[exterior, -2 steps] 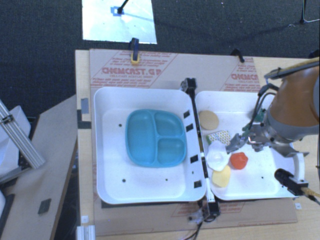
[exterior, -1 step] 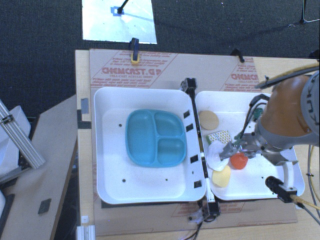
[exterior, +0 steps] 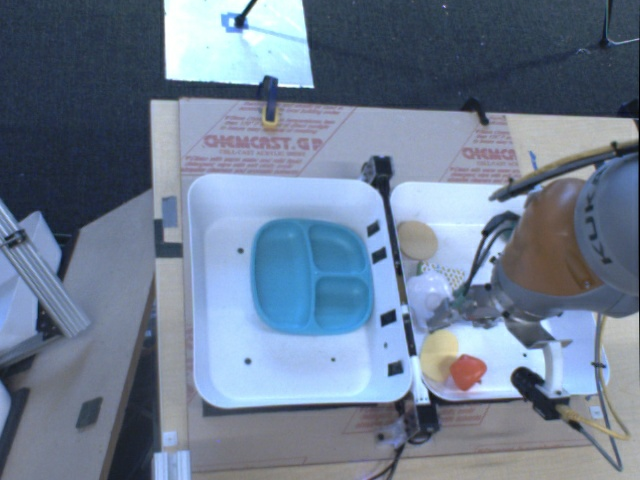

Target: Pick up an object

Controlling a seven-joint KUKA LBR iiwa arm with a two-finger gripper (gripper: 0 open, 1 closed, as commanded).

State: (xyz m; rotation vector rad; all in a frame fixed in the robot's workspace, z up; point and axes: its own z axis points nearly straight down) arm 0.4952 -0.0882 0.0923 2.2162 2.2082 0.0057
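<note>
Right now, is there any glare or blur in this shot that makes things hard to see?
In the camera view, the bright panel at the top is washed out; the pale clear object blends into the right bin; the gripper looks soft; the blue tray reads sharply.

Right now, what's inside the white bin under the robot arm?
The right bin holds a tan round piece, a whitish object, a yellow item and a red one. The arm covers the bin's right part.
</note>
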